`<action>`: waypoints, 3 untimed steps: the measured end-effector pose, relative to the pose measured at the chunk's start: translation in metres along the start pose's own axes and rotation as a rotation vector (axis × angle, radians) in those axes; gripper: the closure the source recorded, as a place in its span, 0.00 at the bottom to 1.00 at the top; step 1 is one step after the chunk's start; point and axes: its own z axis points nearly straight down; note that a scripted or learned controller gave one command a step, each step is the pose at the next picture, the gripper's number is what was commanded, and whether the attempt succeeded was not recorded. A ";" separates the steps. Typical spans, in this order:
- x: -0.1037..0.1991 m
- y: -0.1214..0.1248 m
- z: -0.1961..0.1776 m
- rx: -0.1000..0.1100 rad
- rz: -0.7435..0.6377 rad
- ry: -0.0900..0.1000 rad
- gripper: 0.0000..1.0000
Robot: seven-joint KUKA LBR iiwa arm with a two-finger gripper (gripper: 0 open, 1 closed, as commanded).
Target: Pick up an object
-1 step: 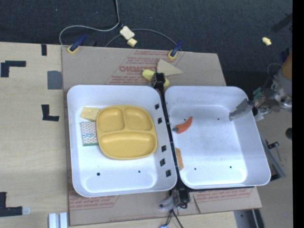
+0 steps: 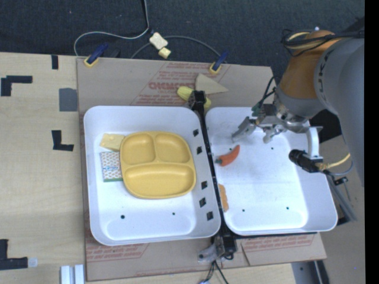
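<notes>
The orange carrot-like object (image 2: 230, 155) lies in the right bin (image 2: 278, 215), near its left wall toward the far edge. The gripper (image 2: 256, 131) hangs just beyond it, fingers spread apart, holding nothing. The left bin (image 2: 148, 220) carries a yellow divided tray (image 2: 157, 164).

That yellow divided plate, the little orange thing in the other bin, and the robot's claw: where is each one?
Yellow divided plate (image 2: 157, 164): camera view, the plate's large lower compartment.
Orange thing (image 2: 230, 155): camera view, its middle.
Gripper (image 2: 254, 132): camera view, midway between its fingertips.
</notes>
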 end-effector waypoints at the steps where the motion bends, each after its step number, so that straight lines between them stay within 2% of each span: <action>1: 0.016 0.006 0.073 -0.005 0.008 -0.006 0.00; 2: 0.014 0.007 0.058 -0.009 0.009 -0.008 1.00; 3: 0.048 -0.029 -0.044 -0.007 0.007 -0.002 1.00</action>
